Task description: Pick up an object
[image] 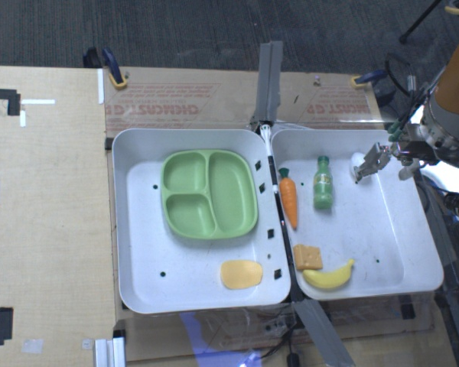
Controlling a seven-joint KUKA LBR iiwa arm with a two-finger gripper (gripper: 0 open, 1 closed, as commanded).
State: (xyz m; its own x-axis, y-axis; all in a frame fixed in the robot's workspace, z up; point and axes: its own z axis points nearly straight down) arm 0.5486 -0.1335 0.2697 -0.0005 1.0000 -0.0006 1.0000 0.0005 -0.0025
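Note:
In the right bin (398, 235) lie an orange carrot (288, 197) along the left wall, a small green bottle (322, 183) beside it, a tan cracker (307, 257) and a yellow banana (328, 277) near the front. My gripper (386, 161) hangs above the bin's far right part, to the right of the bottle and apart from it. Its fingers (366, 167) stand open with nothing between them.
The left bin (138, 228) holds a green divided plate (210, 194) and a flat yellow piece (241, 274) near its front. A grey divider bar (269, 82) rises behind the bins. Blue clamps (111, 66) sit on the cardboard at the back.

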